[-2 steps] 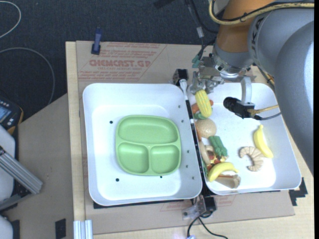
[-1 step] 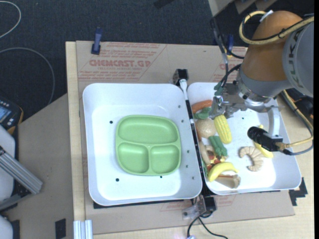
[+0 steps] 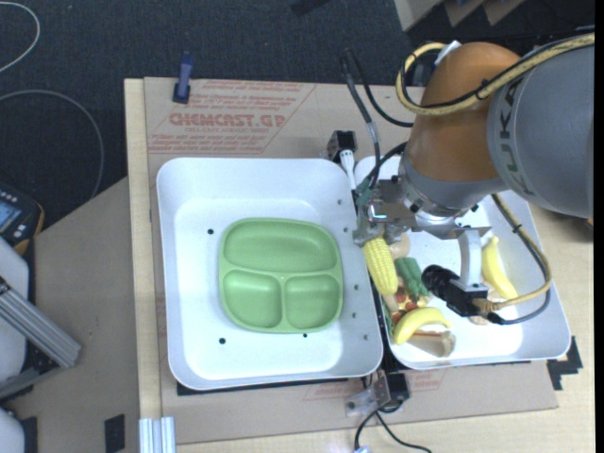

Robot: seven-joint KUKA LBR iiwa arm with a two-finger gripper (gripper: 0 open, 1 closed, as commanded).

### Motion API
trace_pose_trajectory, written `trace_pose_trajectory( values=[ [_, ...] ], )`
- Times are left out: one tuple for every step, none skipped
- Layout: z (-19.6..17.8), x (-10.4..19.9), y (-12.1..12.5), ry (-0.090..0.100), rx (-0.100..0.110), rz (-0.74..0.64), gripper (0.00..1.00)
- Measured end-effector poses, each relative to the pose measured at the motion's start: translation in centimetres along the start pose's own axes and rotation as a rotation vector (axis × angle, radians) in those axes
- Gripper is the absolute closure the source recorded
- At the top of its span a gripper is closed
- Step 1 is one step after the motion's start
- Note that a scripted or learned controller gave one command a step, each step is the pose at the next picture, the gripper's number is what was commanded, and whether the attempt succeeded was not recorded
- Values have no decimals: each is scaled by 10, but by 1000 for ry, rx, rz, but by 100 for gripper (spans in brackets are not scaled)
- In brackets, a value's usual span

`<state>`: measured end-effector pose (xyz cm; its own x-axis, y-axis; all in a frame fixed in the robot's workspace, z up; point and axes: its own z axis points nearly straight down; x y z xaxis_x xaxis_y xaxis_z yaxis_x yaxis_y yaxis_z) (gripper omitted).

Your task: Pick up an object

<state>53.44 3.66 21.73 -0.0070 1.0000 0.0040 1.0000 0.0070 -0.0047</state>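
Observation:
My gripper [image 3: 379, 217] hangs low over the left side of the right bin [image 3: 528, 343], just above the top end of a yellow corn cob [image 3: 380, 263]. The arm's orange band and grey wrist [image 3: 453, 130] cover the bin's far part. Beside the corn lie a green vegetable [image 3: 411, 276], a small red and yellow piece [image 3: 408, 299] and a yellow banana [image 3: 421, 321] over a beige piece [image 3: 436, 344]. A second banana [image 3: 494, 266] lies to the right. Nothing shows held in the gripper.
A green divided plate [image 3: 281, 275] lies in the left bin [image 3: 189, 253]. A black cable part [image 3: 451, 291] hangs over the right bin's middle. The wall between the bins runs just left of the corn. Cardboard [image 3: 226, 111] lies under both bins.

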Motion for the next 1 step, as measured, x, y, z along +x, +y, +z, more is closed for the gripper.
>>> trace_pose_trajectory(
  values=[
    [2, 55, -19, -1, 1, 0, 100]
  ],
)
